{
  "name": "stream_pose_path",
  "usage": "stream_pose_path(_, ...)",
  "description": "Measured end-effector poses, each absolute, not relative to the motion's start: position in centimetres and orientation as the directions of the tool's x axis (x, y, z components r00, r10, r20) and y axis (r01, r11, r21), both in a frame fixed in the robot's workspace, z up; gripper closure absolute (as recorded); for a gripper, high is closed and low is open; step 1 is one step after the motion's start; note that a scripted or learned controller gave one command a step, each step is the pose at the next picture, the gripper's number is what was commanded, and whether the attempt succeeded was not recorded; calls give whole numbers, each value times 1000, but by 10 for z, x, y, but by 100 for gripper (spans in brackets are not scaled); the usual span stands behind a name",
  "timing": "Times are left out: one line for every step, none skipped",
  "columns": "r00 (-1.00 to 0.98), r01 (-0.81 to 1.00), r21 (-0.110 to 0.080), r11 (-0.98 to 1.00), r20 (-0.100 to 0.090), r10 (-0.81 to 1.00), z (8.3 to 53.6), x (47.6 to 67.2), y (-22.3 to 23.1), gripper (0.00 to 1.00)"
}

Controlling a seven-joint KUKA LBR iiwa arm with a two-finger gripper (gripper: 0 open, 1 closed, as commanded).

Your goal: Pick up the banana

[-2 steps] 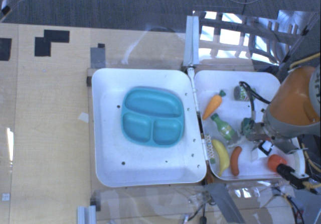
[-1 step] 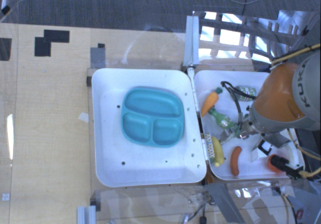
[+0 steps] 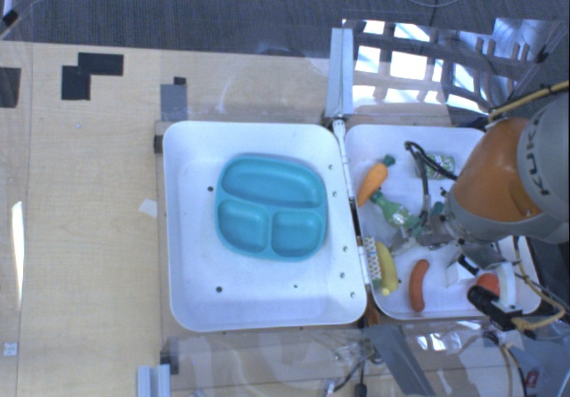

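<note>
Nothing is lifted yet: the banana (image 3: 386, 267) lies in the right bin (image 3: 463, 308), and whether the jaws are parted I cannot tell.

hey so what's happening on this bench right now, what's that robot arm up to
A grey and orange robot arm is reaching in over the right bin, which holds toy food: a carrot, a green bottle-like piece, a red sausage and a banana. Its job is to pick up the banana, which lies near the bin's front left corner, untouched. The gripper sits a little above and right of it in the picture. The left bin holds a blue divided plate.
</note>
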State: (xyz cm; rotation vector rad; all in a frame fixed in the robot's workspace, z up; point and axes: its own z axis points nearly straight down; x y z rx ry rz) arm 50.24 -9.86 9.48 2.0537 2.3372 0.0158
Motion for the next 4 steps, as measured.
stream_pose_path(-179,984,5,179,-1,984,185,488,-15,0)
stream_pose_path(-264,965,3,264,0,965,184,493,79,0)
stream_pose_path(-264,965,3,264,0,965,184,493,78,0)
stream_pose_path(-208,978,19,208,2,978,92,492,136,0)
